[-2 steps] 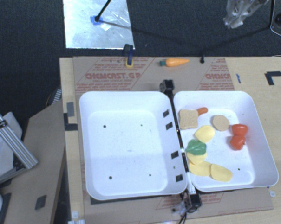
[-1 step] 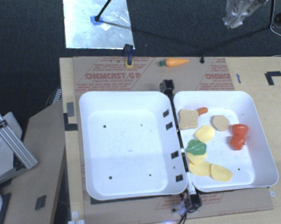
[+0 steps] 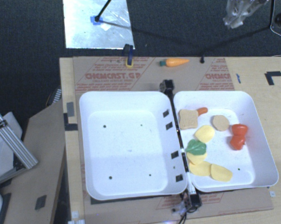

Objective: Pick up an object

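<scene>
The right bin (image 3: 257,127) holds several toy foods. A tan bread slice (image 3: 188,118) lies near its back left, with a small orange piece (image 3: 202,110) just behind it. A round tan biscuit (image 3: 220,123) and a red pepper (image 3: 238,136) sit further right. A yellow piece (image 3: 205,133), a green leaf (image 3: 196,147) and two more yellow pieces (image 3: 200,168) (image 3: 221,172) lie along the bin's left side. My gripper (image 3: 240,9) hangs at the top right of the view, well behind the bins and away from every object.
The left bin (image 3: 128,142) stands beside the right one, joined by a black divider (image 3: 176,140). An orange carrot (image 3: 174,62) and a blue-and-yellow clamp (image 3: 128,55) lie on the board behind the bins. A shiny metal sheet (image 3: 98,23) lies at the back left.
</scene>
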You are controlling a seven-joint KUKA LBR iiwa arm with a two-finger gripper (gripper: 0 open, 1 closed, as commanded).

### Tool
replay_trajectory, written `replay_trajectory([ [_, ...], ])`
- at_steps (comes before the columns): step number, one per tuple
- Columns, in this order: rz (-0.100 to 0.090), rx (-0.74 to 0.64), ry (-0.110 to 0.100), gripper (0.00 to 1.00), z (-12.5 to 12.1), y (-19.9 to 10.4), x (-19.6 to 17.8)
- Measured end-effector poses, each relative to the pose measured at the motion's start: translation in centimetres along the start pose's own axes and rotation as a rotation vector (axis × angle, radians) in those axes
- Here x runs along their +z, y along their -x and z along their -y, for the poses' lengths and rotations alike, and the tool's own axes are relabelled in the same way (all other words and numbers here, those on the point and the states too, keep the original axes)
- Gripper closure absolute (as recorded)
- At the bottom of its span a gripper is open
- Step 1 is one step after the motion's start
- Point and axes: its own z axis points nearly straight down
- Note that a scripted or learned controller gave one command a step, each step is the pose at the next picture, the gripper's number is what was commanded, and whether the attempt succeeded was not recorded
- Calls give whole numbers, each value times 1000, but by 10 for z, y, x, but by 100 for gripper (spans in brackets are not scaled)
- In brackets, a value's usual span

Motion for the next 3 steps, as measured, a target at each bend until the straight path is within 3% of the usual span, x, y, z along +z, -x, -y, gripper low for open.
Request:
replay_trajectory([
  [3,0,-2,0,100,0,-7,0],
])
